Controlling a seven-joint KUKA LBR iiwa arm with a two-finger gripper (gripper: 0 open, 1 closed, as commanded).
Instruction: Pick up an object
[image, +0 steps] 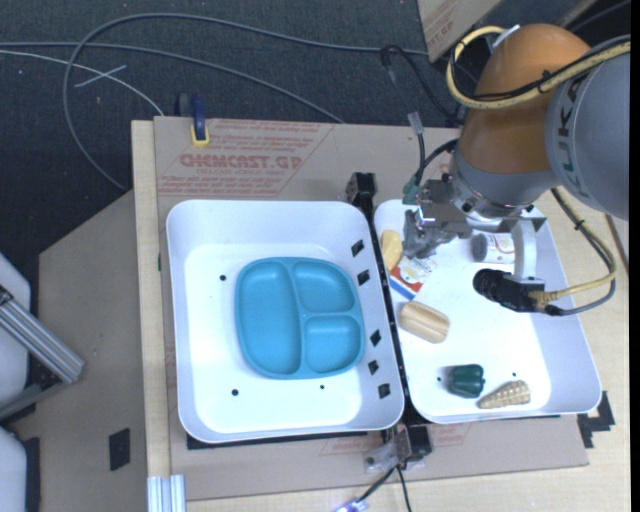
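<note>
Brown board (245, 150) reads, seemingly, "CHEMCAST GP" (red print) behind blue tray (299, 317).

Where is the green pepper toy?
The green pepper lies near the front of the right bin, just left of the tan ridged cone and below the beige bread roll.

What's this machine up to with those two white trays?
A robot arm reaches over the right bin, its gripper lowered near the bin's far left corner, close to a yellowish item. A tan bread-like piece, a dark green object and a ridged cone lie loose nearby. The left bin holds a blue divided plate.
</note>
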